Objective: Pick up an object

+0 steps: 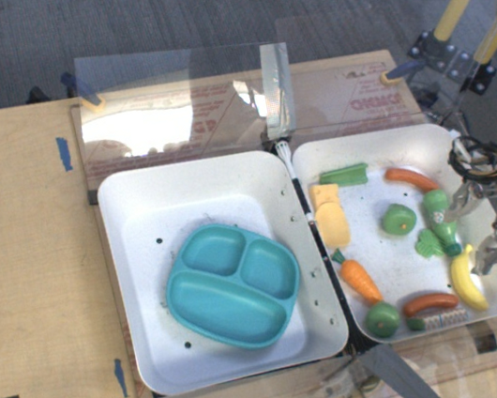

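Behind the bins, red print on cardboard (373, 95), unreadable

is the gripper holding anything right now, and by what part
It cannot be told. The gripper sits low at the right bin's right edge, beside the banana and a green toy, but nothing is clearly seen gripped.

I see two white bins (126, 205) on a tan tabletop (25, 280) marked with black squares and bits of blue tape. The left bin has a teal tray (233, 286). In the right one I make out a green bar (345, 176), a pale yellow block (330, 217), an orange carrot (359, 280) with a green top, a green ball (399, 219), a red-orange sausage (409, 177), another red one (429, 302), a yellow banana (466, 283) and a dark green round piece (381, 319)
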